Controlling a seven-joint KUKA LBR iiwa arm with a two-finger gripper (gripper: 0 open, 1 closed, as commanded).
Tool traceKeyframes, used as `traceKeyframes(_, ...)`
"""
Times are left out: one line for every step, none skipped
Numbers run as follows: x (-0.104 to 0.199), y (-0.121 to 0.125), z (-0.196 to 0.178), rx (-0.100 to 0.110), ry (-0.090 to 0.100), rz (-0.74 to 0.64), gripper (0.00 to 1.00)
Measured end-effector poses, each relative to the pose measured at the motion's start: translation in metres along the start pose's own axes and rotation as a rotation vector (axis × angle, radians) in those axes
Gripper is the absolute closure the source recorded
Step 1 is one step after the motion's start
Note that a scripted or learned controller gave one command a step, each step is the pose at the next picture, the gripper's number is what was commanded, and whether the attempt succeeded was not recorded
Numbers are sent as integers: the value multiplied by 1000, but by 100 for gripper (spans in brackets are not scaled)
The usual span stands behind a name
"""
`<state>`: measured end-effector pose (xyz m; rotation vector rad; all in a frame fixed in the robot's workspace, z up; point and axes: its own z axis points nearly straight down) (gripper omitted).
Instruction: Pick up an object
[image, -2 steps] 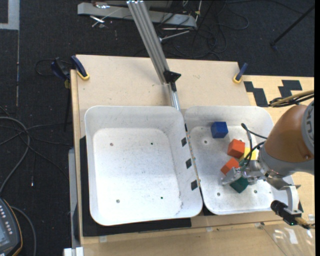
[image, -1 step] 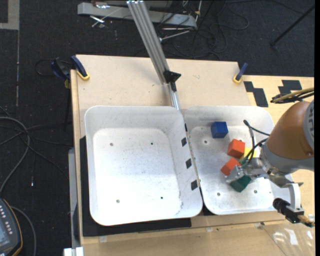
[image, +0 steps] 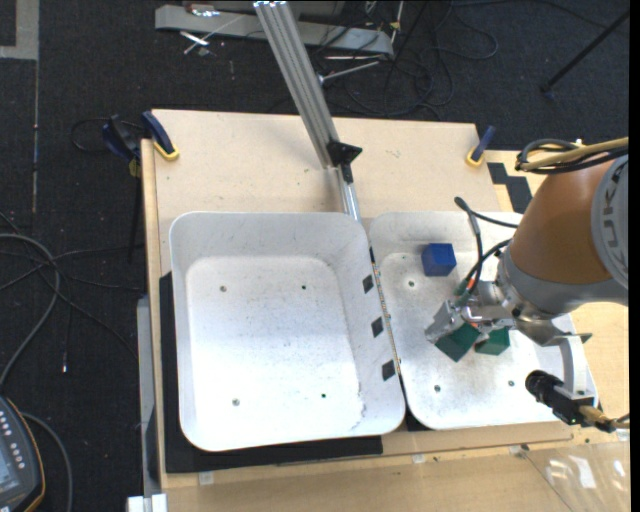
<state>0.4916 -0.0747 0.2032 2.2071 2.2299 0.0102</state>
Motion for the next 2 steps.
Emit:
traceKeyframes(81,50,5,4,1,-2,100)
traceKeyframes(134,52,-26,6,1,1,100)
